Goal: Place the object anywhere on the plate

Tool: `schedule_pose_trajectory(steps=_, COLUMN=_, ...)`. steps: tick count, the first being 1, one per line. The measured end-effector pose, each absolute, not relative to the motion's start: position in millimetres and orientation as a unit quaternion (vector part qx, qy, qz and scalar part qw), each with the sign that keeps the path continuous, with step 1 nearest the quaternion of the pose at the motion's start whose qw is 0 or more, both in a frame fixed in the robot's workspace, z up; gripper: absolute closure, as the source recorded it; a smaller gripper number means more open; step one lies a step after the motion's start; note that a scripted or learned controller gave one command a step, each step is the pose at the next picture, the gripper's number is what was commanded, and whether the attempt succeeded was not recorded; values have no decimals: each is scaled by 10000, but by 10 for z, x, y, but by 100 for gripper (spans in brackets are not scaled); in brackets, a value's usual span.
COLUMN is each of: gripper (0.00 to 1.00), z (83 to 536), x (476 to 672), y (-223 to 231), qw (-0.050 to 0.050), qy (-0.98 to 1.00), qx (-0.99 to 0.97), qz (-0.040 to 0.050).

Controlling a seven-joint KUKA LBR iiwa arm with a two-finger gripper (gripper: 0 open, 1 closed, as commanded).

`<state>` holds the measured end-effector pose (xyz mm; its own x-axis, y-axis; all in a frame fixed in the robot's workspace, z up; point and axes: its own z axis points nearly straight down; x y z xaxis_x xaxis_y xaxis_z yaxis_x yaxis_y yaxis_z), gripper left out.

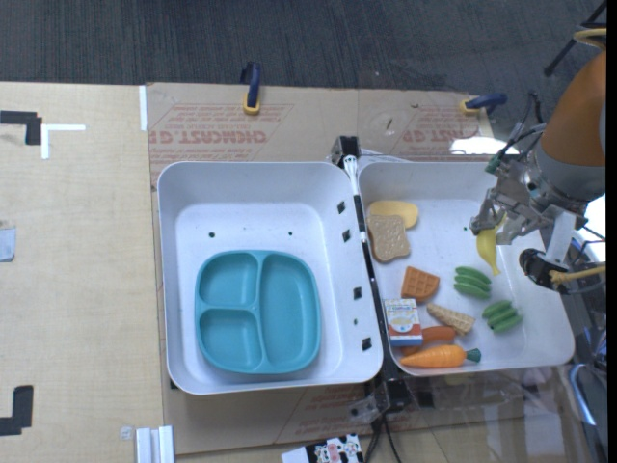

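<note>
A teal plate [258, 312] with three compartments lies in the left bin [183, 258]. My gripper [494, 228] hangs over the right side of the right bin [443, 193]. A small yellow banana [488, 249] sits between its fingertips and points down, above the bin floor. The fingers are shut on the banana's upper end.
The right bin also holds a bread slice [389, 236], a yellow wedge [397, 212], a waffle [419, 284], two green pods [471, 280] [500, 314], a cracker [450, 316], a small carton [402, 321] and a carrot [439, 357]. A ridge with clips [357, 258] divides the bins.
</note>
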<state>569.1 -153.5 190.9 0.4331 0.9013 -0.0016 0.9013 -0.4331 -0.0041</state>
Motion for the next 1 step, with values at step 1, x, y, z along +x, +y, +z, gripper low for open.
schedule_pose_trajectory(steps=1, gripper=100, z=1905, x=4959, y=-587, qw=17, qy=-5273, qx=-8496, qz=23)
